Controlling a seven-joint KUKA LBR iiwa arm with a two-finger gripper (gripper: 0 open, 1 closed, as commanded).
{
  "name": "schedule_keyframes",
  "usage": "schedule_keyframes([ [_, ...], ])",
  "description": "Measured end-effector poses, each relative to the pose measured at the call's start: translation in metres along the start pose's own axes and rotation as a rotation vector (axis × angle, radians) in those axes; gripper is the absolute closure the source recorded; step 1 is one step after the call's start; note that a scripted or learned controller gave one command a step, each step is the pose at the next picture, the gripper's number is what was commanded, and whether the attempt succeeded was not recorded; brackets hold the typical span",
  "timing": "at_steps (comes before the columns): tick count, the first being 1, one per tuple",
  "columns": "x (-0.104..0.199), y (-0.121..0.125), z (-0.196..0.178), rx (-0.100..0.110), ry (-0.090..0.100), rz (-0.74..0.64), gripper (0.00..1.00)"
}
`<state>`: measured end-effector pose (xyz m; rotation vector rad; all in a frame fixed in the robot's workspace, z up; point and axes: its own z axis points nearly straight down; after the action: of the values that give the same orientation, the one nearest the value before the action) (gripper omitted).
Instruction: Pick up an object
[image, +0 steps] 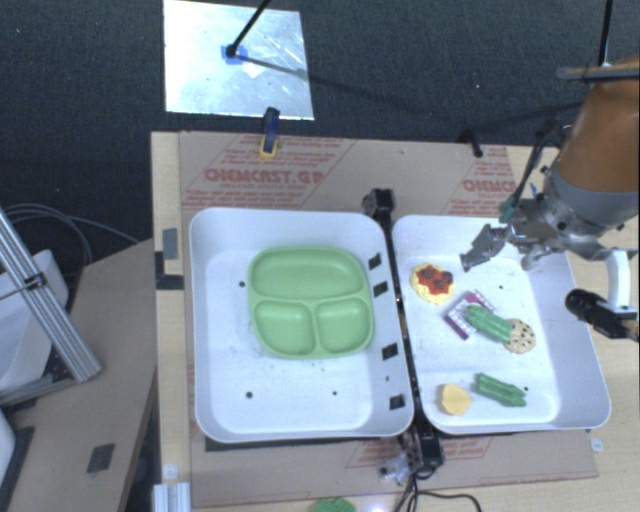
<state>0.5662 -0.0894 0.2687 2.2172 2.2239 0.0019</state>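
Gripper: we see it above the right bin, nothing between its fingers; spread unclear.
Arm: cut off at frame's right.
Objects: pizza toy nearest, lying in right bin.

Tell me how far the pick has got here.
Done: the gripper is over the right bin, up by its far edge. In hand: nothing sits between its fingers. Left: drop onto an item, perhaps the nearby pizza toy, grasp it and lift.
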Motion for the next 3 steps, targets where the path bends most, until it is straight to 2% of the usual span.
schedule_keyframes([
  [1, -0.038, 0.013, 0.082, 0.003, -0.001, 0.004, 0.00],
  [2, -0.060, 0.011, 0.123, 0.003, 0.000, 0.004, 0.00],
  [3, -0.064, 0.012, 0.184, -0.003, 0.003, 0.004, 0.00],
])
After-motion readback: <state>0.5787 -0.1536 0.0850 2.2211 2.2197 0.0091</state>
